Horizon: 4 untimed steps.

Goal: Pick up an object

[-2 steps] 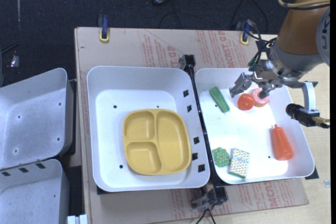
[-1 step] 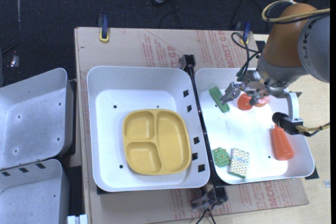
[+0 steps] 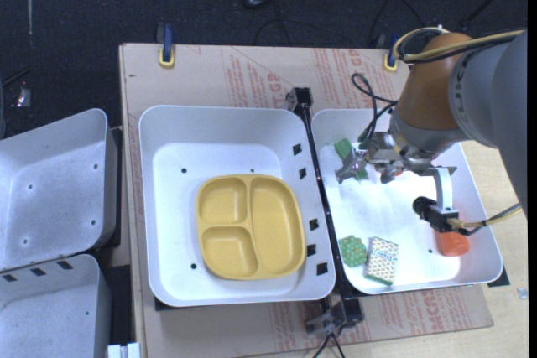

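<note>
So the arm's jaws (image 3: 367, 164) hang low over the right bin (image 3: 478, 205), near its back-left corner, right beside a little green block (image 3: 343, 149). Can't tell how wide they are. A green patterned piece (image 3: 352, 250), a checkered packet (image 3: 383, 260) and an orange thing (image 3: 454, 243) sit along the front. The left bin (image 3: 168, 180) has a yellow divided tray (image 3: 249, 225).

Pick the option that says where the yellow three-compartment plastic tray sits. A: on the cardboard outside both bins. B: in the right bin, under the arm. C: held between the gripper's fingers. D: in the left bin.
D: the yellow three-compartment plastic tray lies flat on the floor of the left white bin, on the far side of the divider from the gripper, which is over the right white bin.
</note>
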Available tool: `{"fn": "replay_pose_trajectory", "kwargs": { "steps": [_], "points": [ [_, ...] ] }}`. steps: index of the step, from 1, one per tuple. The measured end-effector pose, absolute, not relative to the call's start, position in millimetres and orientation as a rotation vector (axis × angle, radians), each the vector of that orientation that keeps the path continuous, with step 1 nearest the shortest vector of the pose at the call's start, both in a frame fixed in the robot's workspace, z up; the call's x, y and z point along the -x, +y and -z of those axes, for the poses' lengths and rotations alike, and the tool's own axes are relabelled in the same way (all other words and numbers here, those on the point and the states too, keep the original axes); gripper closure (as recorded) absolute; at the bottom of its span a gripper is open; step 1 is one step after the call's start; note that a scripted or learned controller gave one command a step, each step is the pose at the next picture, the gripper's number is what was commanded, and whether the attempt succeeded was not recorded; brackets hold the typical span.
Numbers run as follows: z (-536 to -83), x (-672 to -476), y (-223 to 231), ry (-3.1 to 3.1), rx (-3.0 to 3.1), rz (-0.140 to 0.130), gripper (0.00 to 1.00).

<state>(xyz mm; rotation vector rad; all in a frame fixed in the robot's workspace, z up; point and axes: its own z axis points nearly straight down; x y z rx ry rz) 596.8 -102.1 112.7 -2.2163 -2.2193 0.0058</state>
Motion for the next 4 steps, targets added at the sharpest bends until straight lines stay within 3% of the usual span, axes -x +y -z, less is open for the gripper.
{"fn": "replay_pose_trajectory", "kwargs": {
  "steps": [1,4],
  "points": [
    [-127,-598.7,-103,-2.220,2.224,0.001,1.00],
    [-269,-589.7,-106,-2.228,2.222,0.005,1.00]
  ]
}}
